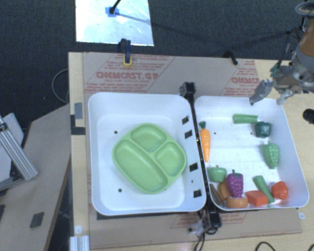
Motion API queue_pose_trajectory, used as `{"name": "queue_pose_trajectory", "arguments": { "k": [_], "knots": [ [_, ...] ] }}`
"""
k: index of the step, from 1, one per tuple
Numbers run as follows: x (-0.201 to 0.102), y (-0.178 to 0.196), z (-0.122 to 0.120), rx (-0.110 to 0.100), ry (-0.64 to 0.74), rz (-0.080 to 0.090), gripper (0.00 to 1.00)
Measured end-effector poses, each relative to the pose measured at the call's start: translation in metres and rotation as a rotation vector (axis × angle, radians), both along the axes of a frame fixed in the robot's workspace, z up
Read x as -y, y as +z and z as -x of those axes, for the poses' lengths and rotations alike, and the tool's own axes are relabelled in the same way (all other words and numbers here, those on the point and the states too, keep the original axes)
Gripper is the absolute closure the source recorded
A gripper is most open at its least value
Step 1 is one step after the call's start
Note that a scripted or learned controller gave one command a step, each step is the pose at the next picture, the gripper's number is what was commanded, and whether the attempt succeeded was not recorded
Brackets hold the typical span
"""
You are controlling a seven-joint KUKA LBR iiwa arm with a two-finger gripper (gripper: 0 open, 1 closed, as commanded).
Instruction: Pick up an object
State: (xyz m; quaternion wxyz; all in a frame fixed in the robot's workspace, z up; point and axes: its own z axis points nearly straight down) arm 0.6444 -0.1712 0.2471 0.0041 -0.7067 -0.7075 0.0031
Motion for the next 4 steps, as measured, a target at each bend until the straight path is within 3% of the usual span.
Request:
{"name": "queue_pose_trajectory", "arguments": {
  "k": [1,2,4],
  "knots": [
    [-0.001,0.009,-0.002,0.012,0.002,0.002,0.0],
    [-0.007,-0.052,-0.004,0.008,0.005,0.001,0.0],
    [-0.01,-0.136,-0.002,0.01,0.002,0.002,0.0]
  ]
}}
